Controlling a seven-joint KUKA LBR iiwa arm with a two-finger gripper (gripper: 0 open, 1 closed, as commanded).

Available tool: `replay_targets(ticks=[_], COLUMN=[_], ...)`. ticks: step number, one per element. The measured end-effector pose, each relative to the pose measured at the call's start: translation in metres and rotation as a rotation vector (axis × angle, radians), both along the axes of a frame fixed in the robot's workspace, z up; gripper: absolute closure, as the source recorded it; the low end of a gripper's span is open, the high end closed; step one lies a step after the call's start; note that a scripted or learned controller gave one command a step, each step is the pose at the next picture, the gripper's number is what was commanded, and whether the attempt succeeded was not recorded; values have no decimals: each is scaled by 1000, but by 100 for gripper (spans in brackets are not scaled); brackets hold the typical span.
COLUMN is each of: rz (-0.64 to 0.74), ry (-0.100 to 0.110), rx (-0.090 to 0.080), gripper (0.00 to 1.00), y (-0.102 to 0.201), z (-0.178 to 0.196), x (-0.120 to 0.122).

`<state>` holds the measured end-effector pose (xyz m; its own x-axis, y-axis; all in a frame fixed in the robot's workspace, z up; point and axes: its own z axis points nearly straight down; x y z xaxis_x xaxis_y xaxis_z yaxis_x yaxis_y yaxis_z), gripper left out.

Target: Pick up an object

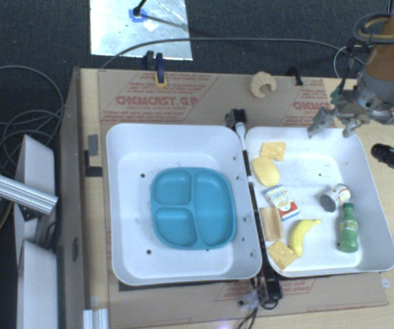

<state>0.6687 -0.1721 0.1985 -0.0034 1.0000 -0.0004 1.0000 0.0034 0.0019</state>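
Observation:
The right bin [364, 160] holds several small items: a yellow cheese wedge [273, 150], a lemon [266, 172], a small red and white carton [281, 202], a tan bread slice [270, 223], a banana [302, 235], another cheese piece [281, 253], a grey can [334, 199] and a green bottle [348, 229]. My gripper [334, 125] hangs over the bin's far right corner, above and apart from all of them. Its two fingers stand spread with nothing between them.
The left bin [131, 153] holds a blue divided plate [193, 208]. A tan curled object [263, 84] lies on the cardboard behind the bins. Cables run along the left floor and a clamp [159, 67] sits at the back edge.

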Motion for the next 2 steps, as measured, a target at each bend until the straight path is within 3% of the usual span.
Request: replay_targets(ticks=[1,2], rz=[-2,3], ry=[1,17], rx=[0,3], gripper=[0,0], y=[36,33], z=[-114,-115], x=[-64,-3])
